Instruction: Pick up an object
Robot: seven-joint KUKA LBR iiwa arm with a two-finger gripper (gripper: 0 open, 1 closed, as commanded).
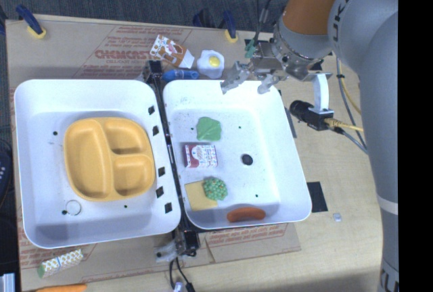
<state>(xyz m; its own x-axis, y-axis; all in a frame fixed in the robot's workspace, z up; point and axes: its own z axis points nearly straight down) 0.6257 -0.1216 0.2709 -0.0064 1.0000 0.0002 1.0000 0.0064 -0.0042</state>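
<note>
My gripper (pixel 248 84) hangs over the far rim of the right bin (pixel 292 169), its two grey fingers spread open with nothing between them. Below it in that bin lie a green leaf-shaped piece (pixel 208 128), a red and white carton (pixel 201 155), a small black disc (pixel 247 160), a green knobbly piece (pixel 215 187) resting on a yellow slice (pixel 195 197), and an orange sausage (pixel 246 214) against the near wall. The green leaf is the closest to the gripper.
The left bin (pixel 27 149) holds a yellow divided tray (pixel 108 157). Behind the bins on the cardboard lie a fried-egg toy (pixel 212 62), a blue item (pixel 180 74) and a snack packet (pixel 166 49). A blue clamp (pixel 30 20) grips the bench's far left corner.
</note>
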